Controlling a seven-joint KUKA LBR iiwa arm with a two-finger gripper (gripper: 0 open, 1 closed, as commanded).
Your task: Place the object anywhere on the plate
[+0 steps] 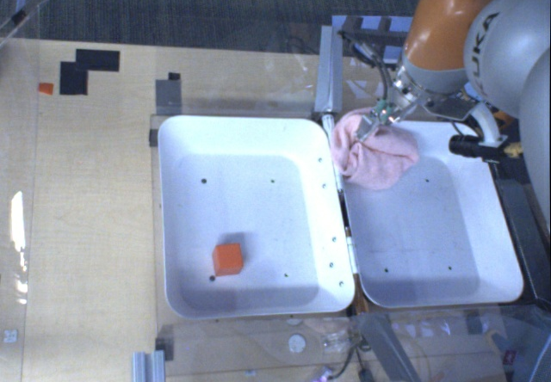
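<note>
Both bins are plain white, the left bin [181,200] dotted with a few small dark spots and holding a solid orange block [228,259], while the right bin [448,268] carries a pale pink cloth [379,157] at its far left corner. The bench [77,225] is light tan wood marked with black rectangular patches [86,69] and one tiny orange square [46,89]. The arm [508,36] is grey with an orange band [443,10], and the floor behind is dark blue-grey with a fine ribbed texture.
</note>
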